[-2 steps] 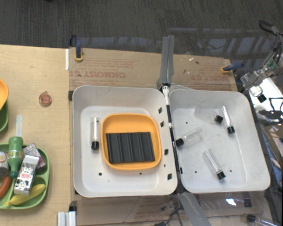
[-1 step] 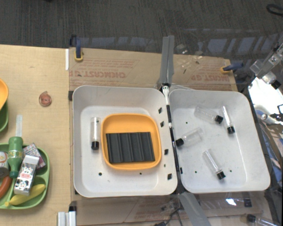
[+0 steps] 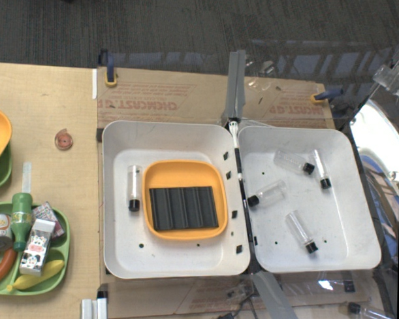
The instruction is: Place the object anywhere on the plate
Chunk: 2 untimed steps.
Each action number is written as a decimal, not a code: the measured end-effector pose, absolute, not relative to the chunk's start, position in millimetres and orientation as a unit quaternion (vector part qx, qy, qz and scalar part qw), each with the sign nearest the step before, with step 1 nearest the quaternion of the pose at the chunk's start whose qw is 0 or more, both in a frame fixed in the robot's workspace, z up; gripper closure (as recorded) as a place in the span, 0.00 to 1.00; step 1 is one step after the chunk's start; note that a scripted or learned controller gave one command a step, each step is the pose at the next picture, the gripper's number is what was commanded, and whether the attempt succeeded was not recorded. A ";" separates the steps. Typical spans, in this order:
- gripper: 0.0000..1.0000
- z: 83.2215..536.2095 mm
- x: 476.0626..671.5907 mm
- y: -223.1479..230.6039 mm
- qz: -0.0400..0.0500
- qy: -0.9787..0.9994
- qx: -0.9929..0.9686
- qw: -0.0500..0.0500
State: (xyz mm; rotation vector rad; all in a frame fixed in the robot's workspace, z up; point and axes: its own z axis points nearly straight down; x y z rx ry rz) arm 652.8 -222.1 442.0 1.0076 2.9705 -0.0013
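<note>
Nearest the camera, a sheet of cardboard (image 3: 181,299) showed under both bins, and at the near left a green sectioned tray (image 3: 52,275) of toy food held a small green bottle (image 3: 21,220). Above it in the view lay the left bin (image 3: 118,251), with the orange plate (image 3: 184,175) at its middle. A black ribbed slab (image 3: 185,208) already rested flat on the plate. Whether it was the task's object or a liner I could not tell.

One clear vial with a black cap (image 3: 133,186) lay just beside the plate's left rim, on the bin floor and off the plate. Four more capped vials were scattered in the right bin (image 3: 353,246): the near vial (image 3: 300,231), the middle vial (image 3: 265,192) by the divider, and two far vials (image 3: 296,163) (image 3: 320,168). If a vial was the object, I judged the task not yet begun, with picking and placing both left to do. How the gripper's jaws stood could not be told, nor whether they had hold of anything.

The bins were smooth white plastic with shallow sloped walls, and round vials would likely roll on them. Farther off, the wooden bench top (image 3: 58,98) carried a small pink disc (image 3: 63,140), two clamps (image 3: 111,77) (image 3: 319,96) pinned the cardboard, and dark carpet (image 3: 191,24) lay beyond
</note>
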 end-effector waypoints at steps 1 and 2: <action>1.00 441.4 649.6 -221.9 0.000 0.984 0.177 0.001; 1.00 442.1 651.4 -221.7 0.000 0.998 0.059 0.002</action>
